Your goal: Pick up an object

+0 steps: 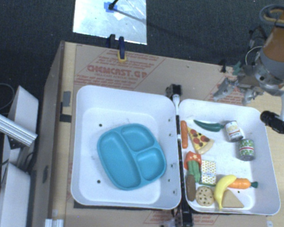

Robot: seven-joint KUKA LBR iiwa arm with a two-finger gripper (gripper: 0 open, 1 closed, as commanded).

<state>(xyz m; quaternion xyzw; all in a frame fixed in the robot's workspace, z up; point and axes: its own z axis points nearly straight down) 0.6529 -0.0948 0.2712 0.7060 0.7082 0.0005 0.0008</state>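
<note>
Camera view is showing the hand (236, 88), its opening untellable, hovering beyond the right white bin (267, 150)'s far edge; it should be descending squarely over the small labelled can (234, 131).

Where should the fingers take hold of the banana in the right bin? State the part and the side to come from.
Grip the banana across its middle, coming straight down from above. It lies flat, curving from near the carrot down toward the cookie. The fingers would likely close best across its narrow width, though the cracker and bread slice crowd its sides.
</note>
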